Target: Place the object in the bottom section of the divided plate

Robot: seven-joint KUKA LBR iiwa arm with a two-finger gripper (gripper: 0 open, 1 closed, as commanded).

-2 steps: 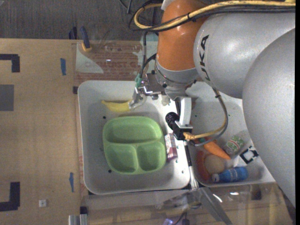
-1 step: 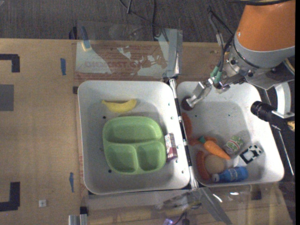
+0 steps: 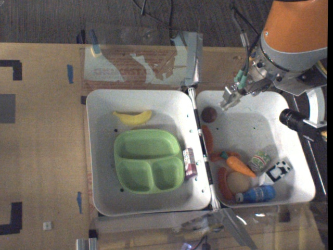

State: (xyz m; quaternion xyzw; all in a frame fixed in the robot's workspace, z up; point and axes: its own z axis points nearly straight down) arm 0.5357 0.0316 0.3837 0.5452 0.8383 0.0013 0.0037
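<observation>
The green divided plate (image 3: 149,160) lies in the left bin (image 3: 99,139), with one long section on its far side and two smaller ones on its near side; all three hold nothing. My gripper (image 3: 230,97) hangs over the far-left corner of the right bin (image 3: 291,139), with nothing seen in it. Just below and left of it a dark round fruit (image 3: 208,114) rests on the bin floor. An orange carrot (image 3: 240,165), a tan round object (image 3: 239,182) and a blue bottle (image 3: 258,193) lie at the near side of that bin.
A yellow banana (image 3: 133,117) lies behind the plate, and a small dark packet (image 3: 189,162) sits against its right edge. The right bin also holds red sausages (image 3: 207,138), a green packet (image 3: 259,160) and a black-and-white item (image 3: 280,171). The rims between the bins run between gripper and plate.
</observation>
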